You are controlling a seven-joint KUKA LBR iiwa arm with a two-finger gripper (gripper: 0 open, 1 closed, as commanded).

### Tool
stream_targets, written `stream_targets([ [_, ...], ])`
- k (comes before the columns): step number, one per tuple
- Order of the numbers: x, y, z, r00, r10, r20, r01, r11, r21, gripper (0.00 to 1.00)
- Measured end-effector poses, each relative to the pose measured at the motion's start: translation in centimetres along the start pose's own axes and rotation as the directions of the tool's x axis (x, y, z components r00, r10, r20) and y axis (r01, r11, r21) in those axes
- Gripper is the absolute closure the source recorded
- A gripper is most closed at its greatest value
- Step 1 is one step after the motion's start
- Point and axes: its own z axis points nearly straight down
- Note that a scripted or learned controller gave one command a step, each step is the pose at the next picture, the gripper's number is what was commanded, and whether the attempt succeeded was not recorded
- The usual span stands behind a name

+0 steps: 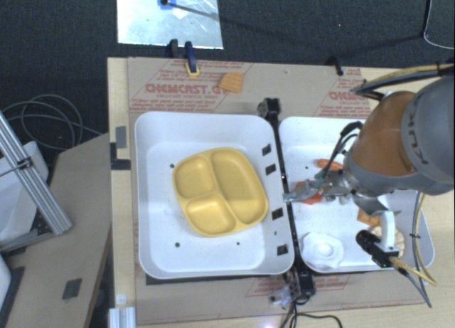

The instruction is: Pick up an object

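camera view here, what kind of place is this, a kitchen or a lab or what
Most likely a robotics lab or test bench, not a kitchen. A grey and orange robot arm reaches over two white bins set on cardboard, a yellow divided plate lies in the left bin, and loose cables trail over dark carpet.

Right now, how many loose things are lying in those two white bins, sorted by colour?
Yellow: 1, the divided plate in the left bin.
White: 1, the round piece in the right bin.
Orange-red: at least 1, the bits beside the arm; the arm hides more of that bin.
Total: 3 in plain sight.
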Motion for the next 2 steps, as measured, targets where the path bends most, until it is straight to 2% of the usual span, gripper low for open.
stream_targets([
  [2, -0.04, 0.05, 0.04, 1.000, -0.001, -0.001, 0.001, 1.000, 0.001, 0.00],
])
